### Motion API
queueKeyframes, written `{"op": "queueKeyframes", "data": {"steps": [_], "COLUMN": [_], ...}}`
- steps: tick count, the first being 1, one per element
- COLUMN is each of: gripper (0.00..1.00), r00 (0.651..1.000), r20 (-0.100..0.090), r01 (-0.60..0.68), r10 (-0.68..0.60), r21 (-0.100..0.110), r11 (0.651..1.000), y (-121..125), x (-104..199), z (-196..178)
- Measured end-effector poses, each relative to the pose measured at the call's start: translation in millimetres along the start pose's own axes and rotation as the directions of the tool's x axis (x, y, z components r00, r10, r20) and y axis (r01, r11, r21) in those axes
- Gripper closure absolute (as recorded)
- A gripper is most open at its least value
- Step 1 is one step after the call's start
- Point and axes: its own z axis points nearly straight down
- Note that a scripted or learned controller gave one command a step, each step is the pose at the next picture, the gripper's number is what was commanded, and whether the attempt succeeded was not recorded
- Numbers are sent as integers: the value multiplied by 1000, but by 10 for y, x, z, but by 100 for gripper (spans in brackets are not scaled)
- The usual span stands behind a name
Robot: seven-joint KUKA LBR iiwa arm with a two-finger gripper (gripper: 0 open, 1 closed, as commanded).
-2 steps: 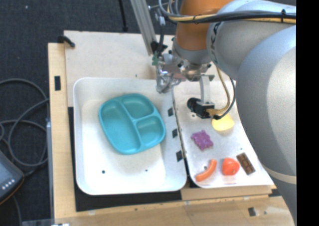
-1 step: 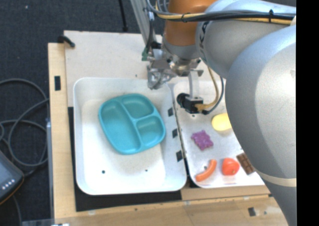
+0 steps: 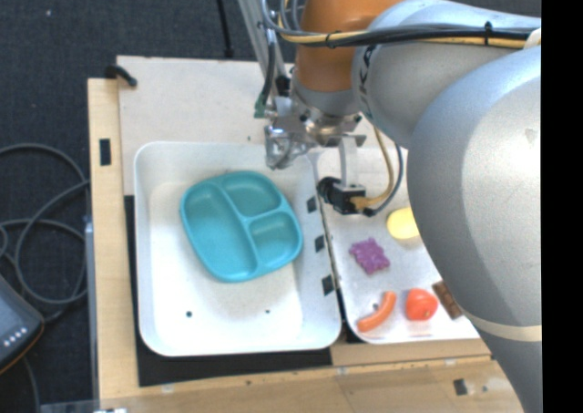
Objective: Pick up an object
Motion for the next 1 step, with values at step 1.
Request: {"op": "queueKeyframes", "data": {"steps": [1], "gripper": [0], "r00": [1000], "r20": [1], "r01": [3], "r10": [-3], "r21": [0], "r11": [1000], "y": [1], "x": [-1], "z": [-4]}}
